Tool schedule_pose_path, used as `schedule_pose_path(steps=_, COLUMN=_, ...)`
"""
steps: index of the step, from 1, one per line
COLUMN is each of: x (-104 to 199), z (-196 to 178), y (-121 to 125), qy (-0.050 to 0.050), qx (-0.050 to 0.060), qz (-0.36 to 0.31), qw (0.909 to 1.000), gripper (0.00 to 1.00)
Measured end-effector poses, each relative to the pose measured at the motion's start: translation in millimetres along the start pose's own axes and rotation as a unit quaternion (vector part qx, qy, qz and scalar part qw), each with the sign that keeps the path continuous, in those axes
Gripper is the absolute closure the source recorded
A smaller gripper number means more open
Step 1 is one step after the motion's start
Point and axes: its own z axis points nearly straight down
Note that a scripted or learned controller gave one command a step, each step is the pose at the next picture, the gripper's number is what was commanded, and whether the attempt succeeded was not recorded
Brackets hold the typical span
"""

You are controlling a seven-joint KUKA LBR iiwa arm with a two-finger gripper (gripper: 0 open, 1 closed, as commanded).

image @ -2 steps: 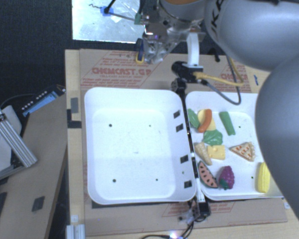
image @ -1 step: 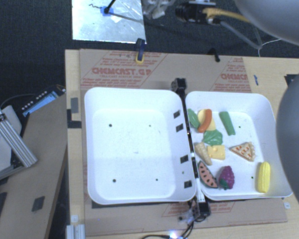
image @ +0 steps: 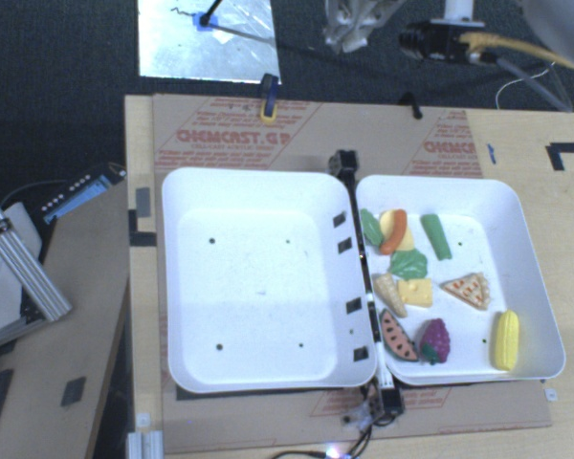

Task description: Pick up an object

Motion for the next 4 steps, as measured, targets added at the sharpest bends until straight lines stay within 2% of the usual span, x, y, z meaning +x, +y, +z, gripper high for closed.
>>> schedule_pose_path(steps=1, x=-99, z=22, y=-30, qy=-0.001, qx=0.002, qz=0.002, qw=1.0000, gripper=1.00)
schedule_pose_path(steps=2, x=-100, z=0, y=-45, qy=0.000, qx=-0.001, qz=-0.002, qw=1.0000, gripper=1.00)
schedule_pose_path(steps=3, x=-182, z=8, y=-68, qy=-0.001, qx=0.001, qz=0.002, qw=1.0000, gripper=1.00)
schedule_pose_path(steps=4, x=-87, z=93, y=-50, qy=0.001, qx=0.004, qz=-0.007, qw=1.0000, gripper=1.00)
